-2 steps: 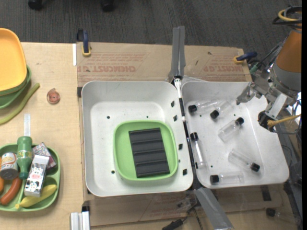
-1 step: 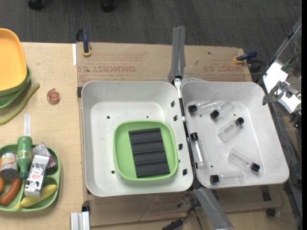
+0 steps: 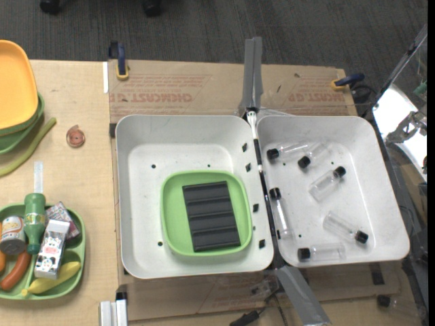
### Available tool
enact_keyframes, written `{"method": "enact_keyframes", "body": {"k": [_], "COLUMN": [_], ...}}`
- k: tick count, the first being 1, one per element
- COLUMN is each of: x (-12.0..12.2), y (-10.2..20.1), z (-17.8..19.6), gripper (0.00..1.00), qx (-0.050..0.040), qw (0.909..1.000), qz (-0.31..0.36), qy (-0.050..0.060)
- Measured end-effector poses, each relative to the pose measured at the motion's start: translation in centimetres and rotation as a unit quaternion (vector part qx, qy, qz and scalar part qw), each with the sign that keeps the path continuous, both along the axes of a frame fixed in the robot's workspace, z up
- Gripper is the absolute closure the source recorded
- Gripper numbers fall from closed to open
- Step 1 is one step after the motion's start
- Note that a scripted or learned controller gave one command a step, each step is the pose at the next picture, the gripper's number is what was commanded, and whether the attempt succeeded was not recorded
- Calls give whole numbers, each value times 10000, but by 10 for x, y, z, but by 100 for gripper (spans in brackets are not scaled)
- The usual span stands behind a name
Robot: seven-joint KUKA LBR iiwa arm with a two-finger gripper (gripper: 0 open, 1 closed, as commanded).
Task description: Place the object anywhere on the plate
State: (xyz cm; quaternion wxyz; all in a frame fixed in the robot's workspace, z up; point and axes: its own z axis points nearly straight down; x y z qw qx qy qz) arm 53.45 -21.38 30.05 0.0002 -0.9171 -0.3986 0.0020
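Wooden table [image 3: 75, 175]: green plate [image 3: 173, 243] bearing dark ridged block [image 3: 211, 216] in left bin [image 3: 136, 148]; clear vials [image 3: 326, 182] in right bin [image 3: 367, 148]. Tool state: cannot tell.

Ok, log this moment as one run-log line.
left bin: green plate holding dark ridged block | right bin: clear vials with black caps, scattered | placement: not yet done

From where I stand, what I can make out on the arm's side is a glaring white patch [image 3: 395, 109] at the right edge with a small grey metal piece [image 3: 410, 129] just beside it, both too washed out to tell whether they belong to the robot.
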Motion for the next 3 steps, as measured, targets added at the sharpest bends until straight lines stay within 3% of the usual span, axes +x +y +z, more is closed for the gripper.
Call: {"method": "enact_keyframes", "body": {"k": [1,2,3], "x": [-11,-37,-56], "y": [-3,-2,-9], "z": [51,128,140], "gripper": [0,0,0], "qx": [-2,-6,-10], "qw": [9997,9950,9847], "qz": [-265,-1003,-1740], "qy": [0,0,-1]}}
